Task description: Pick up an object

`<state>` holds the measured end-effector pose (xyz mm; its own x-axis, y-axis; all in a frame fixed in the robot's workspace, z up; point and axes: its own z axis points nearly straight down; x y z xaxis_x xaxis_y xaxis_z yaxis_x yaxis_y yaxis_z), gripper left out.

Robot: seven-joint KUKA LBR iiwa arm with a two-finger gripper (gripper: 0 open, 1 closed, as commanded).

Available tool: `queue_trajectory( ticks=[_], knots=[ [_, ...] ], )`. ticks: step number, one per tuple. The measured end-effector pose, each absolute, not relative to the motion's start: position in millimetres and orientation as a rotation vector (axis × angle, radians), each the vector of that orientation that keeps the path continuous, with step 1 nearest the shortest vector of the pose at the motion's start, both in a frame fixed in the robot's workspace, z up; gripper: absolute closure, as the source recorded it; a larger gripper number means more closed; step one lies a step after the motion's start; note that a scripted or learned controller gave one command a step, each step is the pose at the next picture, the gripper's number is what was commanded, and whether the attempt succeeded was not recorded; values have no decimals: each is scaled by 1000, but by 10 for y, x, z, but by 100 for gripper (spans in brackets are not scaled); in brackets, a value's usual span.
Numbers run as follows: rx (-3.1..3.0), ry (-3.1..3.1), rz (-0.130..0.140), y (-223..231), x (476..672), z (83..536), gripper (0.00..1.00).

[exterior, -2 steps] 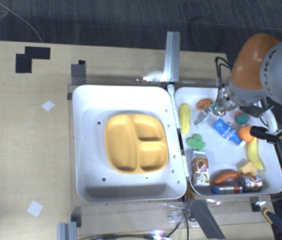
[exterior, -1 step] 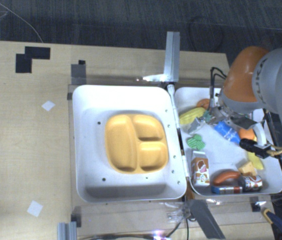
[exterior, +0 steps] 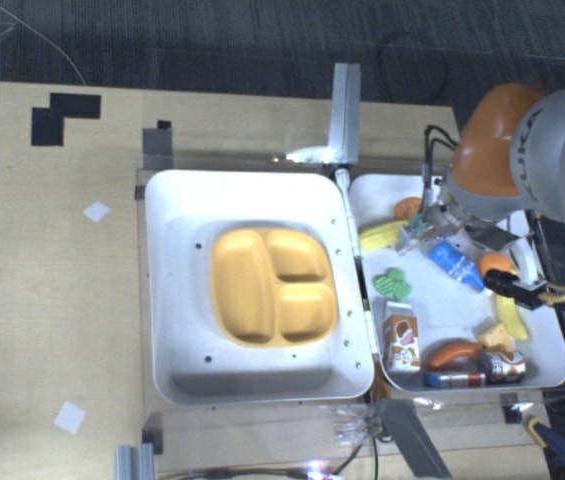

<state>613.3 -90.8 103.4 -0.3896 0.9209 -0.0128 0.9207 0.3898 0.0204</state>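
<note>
Left bin (exterior: 167, 268) holds a yellow tray (exterior: 267, 285); right bin (exterior: 552, 353), toys; jaws' state unclear.

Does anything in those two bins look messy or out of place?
Nothing looks spilled or broken. The right bin is a jumble of toy food lying at all angles: a corn cob, a blue bottle, a banana. The yellow tray sits square in the left bin.

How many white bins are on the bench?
2. The left bin holds a yellow divided tray. The right bin beside it holds the small toys, with the arm reaching over it.
</note>
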Motion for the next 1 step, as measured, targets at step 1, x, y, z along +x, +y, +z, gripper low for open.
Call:
queue_trajectory(
  ticks=[1],
  knots=[
    [2584, 1782, 3, -1357, 6117, 1290, 100]
  ],
)
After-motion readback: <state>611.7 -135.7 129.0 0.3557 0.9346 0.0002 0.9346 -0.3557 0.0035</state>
